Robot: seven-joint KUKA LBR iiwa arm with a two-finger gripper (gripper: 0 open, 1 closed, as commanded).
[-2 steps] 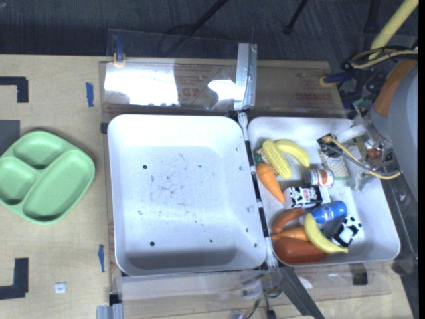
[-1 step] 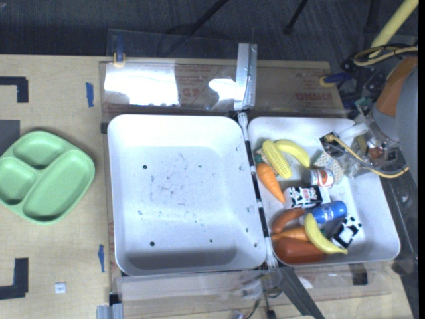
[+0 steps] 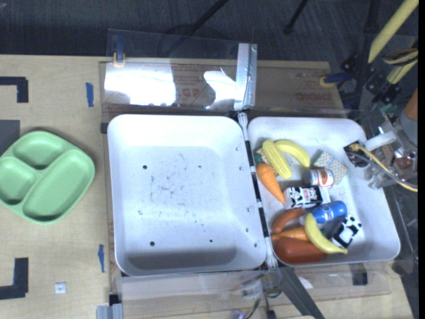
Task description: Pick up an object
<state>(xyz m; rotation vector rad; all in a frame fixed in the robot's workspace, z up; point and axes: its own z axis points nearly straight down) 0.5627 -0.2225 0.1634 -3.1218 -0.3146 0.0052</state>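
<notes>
Two white bins sit side by side on the bench. The left bin (image 3: 179,178) shows a scuffed floor. The right bin (image 3: 382,198) is crowded: a corn cob (image 3: 275,159) and a banana (image 3: 293,151) at the far end, a carrot (image 3: 269,180), a red-and-white can (image 3: 321,177), a black-and-white carton (image 3: 305,195), a blue bottle (image 3: 329,213), and a second banana (image 3: 321,236) nearest. The gripper (image 3: 388,161) hangs at that bin's right rim, apart from the objects; whether it is clenched or released cannot be told. A green divided plate (image 3: 43,176) lies far left.
</notes>
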